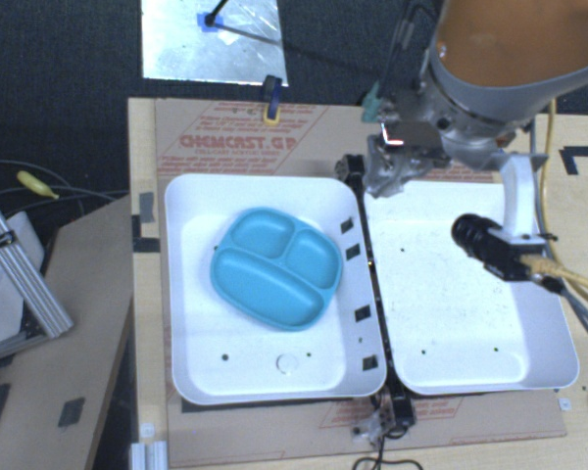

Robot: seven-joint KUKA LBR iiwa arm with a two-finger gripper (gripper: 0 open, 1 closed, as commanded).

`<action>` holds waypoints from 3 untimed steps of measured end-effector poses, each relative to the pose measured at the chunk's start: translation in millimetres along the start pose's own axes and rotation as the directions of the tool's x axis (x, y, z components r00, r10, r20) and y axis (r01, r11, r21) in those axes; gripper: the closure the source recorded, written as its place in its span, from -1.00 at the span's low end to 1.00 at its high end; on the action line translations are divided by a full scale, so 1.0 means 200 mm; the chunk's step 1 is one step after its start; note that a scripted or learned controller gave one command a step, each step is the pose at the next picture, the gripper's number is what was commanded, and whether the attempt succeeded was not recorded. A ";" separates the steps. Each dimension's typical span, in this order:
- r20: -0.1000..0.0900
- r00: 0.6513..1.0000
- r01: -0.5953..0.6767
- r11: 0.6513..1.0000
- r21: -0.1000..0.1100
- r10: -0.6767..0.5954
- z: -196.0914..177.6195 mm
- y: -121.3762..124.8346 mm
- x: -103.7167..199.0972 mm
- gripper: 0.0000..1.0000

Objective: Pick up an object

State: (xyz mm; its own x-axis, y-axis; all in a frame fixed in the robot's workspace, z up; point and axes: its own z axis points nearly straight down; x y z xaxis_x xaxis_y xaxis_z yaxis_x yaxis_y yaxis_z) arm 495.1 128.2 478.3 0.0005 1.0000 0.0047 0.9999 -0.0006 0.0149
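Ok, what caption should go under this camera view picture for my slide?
Blue divided plate lies in the left white bin; the robot's gripper is above the bins' far divide.

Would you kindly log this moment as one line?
hand: over bins' far divider | blue plastic divided plate: lying in left white bin | grasp: none seen

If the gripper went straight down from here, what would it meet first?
Most likely the back rim between the two bins: the gripper hangs near the right bin, far from the blue plate. Depth is unclear.
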 end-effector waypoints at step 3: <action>0.002 1.000 0.007 1.000 0.009 -0.007 0.05 0.03 0.07 1.00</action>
State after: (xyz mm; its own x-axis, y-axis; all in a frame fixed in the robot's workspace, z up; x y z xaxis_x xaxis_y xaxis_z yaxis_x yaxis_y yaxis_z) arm 502.0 141.6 468.2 -0.0066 1.0000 0.0025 1.0000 0.0066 0.0064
